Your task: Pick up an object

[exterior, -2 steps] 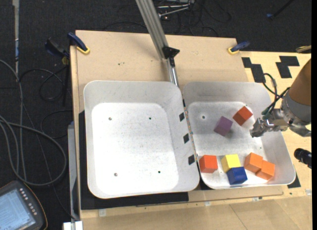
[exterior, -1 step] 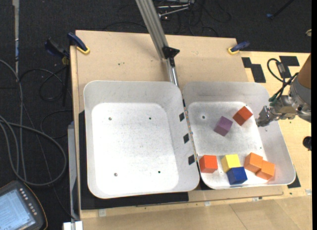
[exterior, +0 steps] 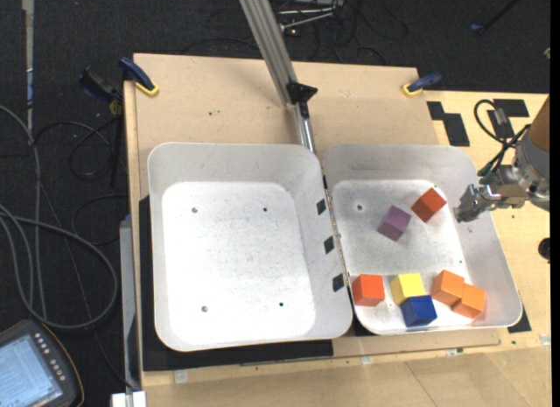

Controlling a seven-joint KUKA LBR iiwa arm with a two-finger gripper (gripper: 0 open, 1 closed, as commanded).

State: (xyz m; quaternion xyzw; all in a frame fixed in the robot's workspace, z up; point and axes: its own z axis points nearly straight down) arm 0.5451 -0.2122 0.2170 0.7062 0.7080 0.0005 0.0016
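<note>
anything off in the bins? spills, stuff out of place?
Nothing stands out. All the blocks lie inside the right bin, mostly along its near edge, with the purple block and one orange block farther back. The tool sits at that bin's right rim.

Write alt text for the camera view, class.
The gripper hovers at the right bin's right edge, near an orange block and purple block. More orange, yellow and blue blocks line its front edge.

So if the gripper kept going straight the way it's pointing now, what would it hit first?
The gripper sits at the right bin's right rim, pointing left into it. Going straight on, it would probably meet the reddish-orange block first, with the purple block beyond it. Its height above them is unclear, so it might pass over.
</note>
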